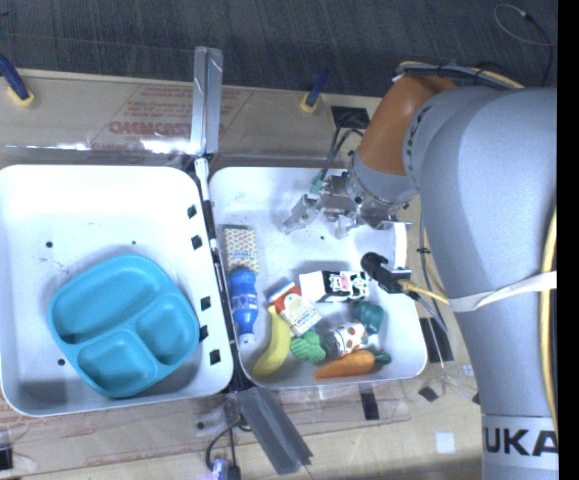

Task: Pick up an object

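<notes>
Nearest the front rim of the right bin point(409, 363): orange carrot point(346, 366), yellow banana point(274, 347), blue bottle point(243, 303), small cartons, all crowded and touching. Farther back, over bare bin floor: gripper point(321, 211), fingers spread wide, holding nothing. Likely trouble: closing on air there, or jostling neighbours in that tight pile.

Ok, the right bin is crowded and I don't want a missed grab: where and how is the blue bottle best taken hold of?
Probably at the middle of the blue bottle, coming straight down with the fingers closing across its width. It lies flat, lengthwise along the divider-side wall of the right bin. The banana lies at its lower end and a patterned packet at its upper end, so mid-body looks freest, though the wall side is tight.
</notes>
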Controlling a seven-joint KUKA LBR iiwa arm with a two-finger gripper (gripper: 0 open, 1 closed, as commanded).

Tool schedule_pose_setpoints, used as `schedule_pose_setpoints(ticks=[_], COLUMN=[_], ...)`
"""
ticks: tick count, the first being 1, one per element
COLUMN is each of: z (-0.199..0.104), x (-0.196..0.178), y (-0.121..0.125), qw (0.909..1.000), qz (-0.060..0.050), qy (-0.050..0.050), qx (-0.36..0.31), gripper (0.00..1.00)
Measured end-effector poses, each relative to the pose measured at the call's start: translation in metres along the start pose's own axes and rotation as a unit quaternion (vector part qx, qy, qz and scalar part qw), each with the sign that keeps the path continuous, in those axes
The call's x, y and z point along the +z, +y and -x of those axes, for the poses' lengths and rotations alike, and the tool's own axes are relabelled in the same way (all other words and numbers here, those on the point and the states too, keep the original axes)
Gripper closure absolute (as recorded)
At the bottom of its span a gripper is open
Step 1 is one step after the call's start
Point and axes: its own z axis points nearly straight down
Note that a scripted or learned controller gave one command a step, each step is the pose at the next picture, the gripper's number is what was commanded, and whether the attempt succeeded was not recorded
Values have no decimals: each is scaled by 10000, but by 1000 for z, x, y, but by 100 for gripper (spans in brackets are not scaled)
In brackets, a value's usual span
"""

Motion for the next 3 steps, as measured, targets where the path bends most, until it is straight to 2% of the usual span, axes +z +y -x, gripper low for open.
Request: schedule_pose_setpoints(ticks=[1,2,3], z=[-72,-61,-61], x=[-1,0,-10], y=[15,-67,-67], qw=[9939,9812,9808], qz=[14,-3,-1], qy=[-6,0,-3], qx=[-1104,-1930,-1951], gripper=[0,0,100])
